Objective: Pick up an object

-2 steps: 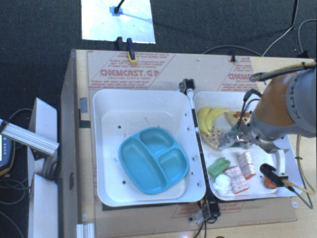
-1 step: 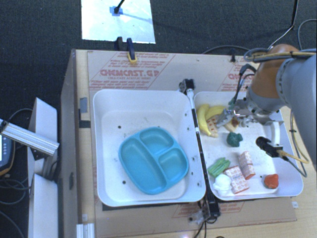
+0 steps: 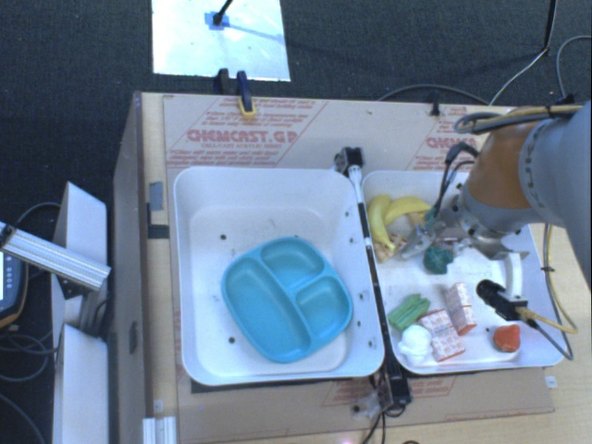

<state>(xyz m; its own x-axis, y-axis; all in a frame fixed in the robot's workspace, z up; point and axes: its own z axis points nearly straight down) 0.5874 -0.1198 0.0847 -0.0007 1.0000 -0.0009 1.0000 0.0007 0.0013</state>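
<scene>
Down in the right bin (image 3: 536, 248), the gripper (image 3: 433, 239) hangs near the far-left corner, just above a small dark-green object (image 3: 437, 261); its grip cannot be told. Beside it lie bananas (image 3: 393, 218). The green piece looks light, perhaps soft, best pinched across its middle.

We see our grey arm (image 3: 555, 169) reaching in from the right edge, its orange band (image 3: 495, 169) just above the wrist. The wrist bends downward and to the left, carrying the gripper (image 3: 427, 239) low at the arm's far end. From this slant we cannot make out how the gripper stands.
</scene>
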